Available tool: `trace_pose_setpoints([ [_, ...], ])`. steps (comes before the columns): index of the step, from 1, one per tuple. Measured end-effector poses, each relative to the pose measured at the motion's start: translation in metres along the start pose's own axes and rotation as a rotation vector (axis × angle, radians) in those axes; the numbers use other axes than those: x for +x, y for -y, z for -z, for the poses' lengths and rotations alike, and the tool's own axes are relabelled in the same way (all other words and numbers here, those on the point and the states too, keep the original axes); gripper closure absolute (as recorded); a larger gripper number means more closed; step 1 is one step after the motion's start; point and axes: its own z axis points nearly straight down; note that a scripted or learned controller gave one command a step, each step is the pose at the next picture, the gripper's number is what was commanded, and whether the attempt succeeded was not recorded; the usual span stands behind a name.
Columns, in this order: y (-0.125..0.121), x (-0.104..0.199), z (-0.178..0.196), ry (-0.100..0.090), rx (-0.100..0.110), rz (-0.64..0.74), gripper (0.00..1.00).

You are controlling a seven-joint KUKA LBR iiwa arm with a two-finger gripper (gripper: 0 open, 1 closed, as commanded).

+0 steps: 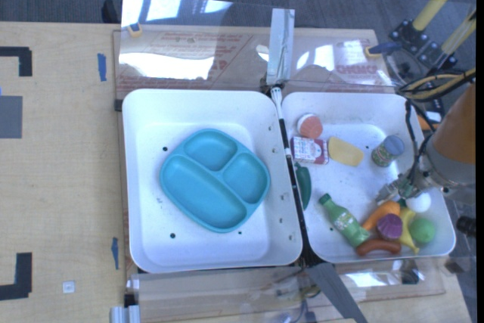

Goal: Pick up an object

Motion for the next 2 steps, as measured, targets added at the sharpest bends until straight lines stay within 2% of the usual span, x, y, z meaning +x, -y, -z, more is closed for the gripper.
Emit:
trace_pose_setpoints([
  [1,-0.0669,0.0451,0.0006,-0.007,0.006,0.168,1.00],
  [2,-0.0677,0.0438,0.0080,-0.005,0.006,0.168,1.00],
])
